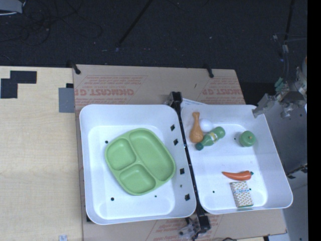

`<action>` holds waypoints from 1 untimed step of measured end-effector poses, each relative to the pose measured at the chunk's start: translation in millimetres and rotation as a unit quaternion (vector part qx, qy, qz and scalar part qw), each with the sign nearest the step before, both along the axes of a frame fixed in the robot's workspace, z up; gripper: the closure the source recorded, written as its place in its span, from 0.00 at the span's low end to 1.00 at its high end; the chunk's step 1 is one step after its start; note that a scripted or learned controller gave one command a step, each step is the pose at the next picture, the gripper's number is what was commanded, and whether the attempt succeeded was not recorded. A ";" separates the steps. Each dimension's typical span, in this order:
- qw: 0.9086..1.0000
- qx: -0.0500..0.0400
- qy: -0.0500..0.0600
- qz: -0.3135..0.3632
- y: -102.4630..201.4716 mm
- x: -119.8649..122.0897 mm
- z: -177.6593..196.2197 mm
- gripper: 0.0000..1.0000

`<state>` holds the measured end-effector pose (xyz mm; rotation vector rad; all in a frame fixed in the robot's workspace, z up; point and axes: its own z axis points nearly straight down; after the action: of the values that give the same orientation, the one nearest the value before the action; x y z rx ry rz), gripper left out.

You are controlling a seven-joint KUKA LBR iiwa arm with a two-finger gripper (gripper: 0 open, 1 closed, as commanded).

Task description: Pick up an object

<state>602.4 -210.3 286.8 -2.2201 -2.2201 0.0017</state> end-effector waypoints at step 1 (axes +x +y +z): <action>1.000 0.001 0.002 0.000 7.0 -1.4 -61.9 0.00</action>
<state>601.0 -203.3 224.9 -2.2178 -2.2171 0.0053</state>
